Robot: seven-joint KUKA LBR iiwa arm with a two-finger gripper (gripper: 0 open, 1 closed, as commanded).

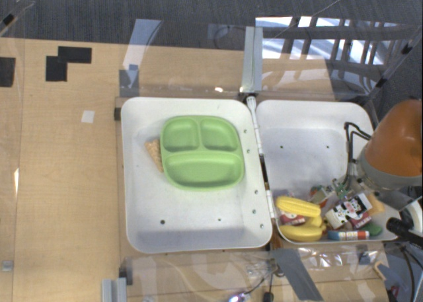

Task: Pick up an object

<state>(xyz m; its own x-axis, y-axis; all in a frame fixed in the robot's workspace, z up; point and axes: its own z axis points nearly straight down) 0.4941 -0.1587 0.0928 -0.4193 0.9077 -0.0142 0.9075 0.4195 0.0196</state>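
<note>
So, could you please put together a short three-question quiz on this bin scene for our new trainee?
1. True or false: the green divided plate lies in the left bin.
2. Which corner of the right bin holds the yellow bananas? A) far left B) near left C) far right
3. Fill in: a tan item peeks out from under the plate's ____ edge.

Key
1. True.
2. B; the bananas lie by the near wall beside the divider, with a clutter of small items to their right, under the arm.
3. Left.
</note>
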